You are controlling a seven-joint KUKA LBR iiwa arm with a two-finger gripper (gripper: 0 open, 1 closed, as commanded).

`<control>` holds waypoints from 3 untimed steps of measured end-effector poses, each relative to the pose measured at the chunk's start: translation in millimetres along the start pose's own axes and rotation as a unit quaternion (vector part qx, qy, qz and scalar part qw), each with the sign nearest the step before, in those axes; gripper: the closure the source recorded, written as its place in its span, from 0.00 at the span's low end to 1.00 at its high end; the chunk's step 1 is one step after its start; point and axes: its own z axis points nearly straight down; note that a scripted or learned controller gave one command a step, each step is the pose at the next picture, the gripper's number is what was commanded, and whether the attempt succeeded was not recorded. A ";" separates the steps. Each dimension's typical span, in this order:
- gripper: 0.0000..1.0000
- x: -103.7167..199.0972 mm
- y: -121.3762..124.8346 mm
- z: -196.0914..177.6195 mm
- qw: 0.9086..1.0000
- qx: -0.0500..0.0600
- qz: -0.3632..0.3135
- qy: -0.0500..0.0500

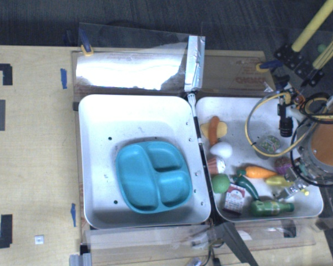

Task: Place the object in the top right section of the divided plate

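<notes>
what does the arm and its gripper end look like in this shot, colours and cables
The arm comes in at the right edge as a rounded body with a broad orange band and grey metal around it. A thin yellow cable loops out from it over the right white bin, and a small black cylindrical part hangs by it. The gripper is a cluttered metallic tip, too small to detail.

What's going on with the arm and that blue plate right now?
The arm reaches in over the right bin, which holds a jumble of toy foods: a carrot, a white egg and a green bottle among them. The blue divided plate sits in the left bin with nothing in its sections. I can't make out the pincer, so a grasp is unconfirmed.
</notes>
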 end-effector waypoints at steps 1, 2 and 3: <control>1.00 -2.1 0.4 0.2 0.995 -0.001 -0.097 0.000; 1.00 8.8 -9.7 0.7 0.999 -0.004 -0.038 0.000; 1.00 -1.2 -0.2 0.0 0.983 -0.001 -0.186 0.002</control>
